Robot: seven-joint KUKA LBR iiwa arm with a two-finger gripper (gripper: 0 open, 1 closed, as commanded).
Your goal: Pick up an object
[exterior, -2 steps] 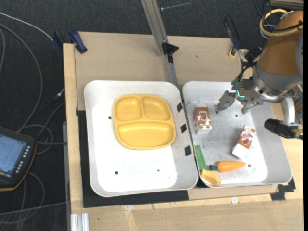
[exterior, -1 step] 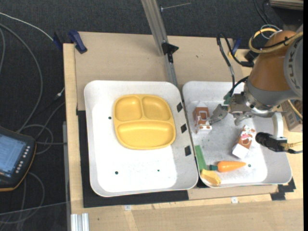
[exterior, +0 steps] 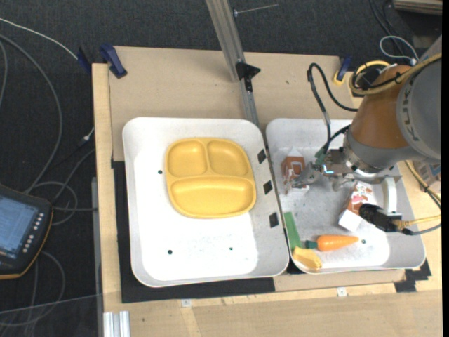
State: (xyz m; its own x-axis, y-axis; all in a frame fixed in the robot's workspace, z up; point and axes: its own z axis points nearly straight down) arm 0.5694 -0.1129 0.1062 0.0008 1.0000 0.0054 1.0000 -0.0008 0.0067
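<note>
Carrot (exterior: 337,243), right bin (exterior: 309,133), no legible writing

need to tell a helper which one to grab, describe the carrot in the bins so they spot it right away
Start at the right white bin, the one the grey and orange arm reaches into. Go to its near edge, where the carrot lies on its side. It is the bright orange tapered piece with a green end, between a yellow piece at the corner and the white block further back.
</note>
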